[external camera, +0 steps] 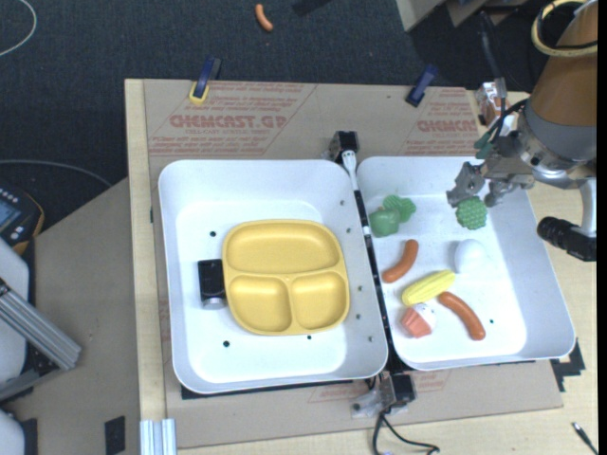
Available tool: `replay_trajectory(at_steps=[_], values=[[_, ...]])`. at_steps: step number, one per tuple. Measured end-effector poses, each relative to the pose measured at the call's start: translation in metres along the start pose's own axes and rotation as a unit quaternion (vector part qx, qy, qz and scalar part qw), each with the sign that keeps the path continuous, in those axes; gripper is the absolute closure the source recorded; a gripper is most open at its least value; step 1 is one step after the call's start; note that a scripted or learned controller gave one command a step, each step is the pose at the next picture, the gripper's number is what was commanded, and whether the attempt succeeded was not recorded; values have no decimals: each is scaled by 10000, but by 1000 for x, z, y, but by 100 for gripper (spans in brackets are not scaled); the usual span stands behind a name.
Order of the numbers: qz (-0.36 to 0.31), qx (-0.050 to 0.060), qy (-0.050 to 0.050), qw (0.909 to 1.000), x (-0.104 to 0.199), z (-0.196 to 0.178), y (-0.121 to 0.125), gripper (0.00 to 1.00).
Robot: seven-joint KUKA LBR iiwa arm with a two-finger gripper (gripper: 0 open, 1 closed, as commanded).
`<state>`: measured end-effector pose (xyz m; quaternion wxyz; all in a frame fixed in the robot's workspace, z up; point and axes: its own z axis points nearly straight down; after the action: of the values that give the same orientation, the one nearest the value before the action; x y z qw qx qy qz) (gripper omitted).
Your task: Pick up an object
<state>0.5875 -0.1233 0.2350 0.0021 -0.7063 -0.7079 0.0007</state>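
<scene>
While gripper [471, 195] hovers, perhaps touching broccoli [471, 215]

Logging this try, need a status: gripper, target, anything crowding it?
Gripper low in right bin, far end. Green broccoli piece right beneath it, grasp unconfirmed. White egg close by; other food nearer the camera.

arm: reaching in from right, wrist bent down | end effector [477, 195]: low

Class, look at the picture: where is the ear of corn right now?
The corn lies in the right bin, toward its front, between two sausages, just below the white egg.
</scene>
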Motion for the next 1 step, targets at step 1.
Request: replay_trajectory(at_steps=[1], values=[[3, 11, 4, 10000, 28, 16, -42, 100]])
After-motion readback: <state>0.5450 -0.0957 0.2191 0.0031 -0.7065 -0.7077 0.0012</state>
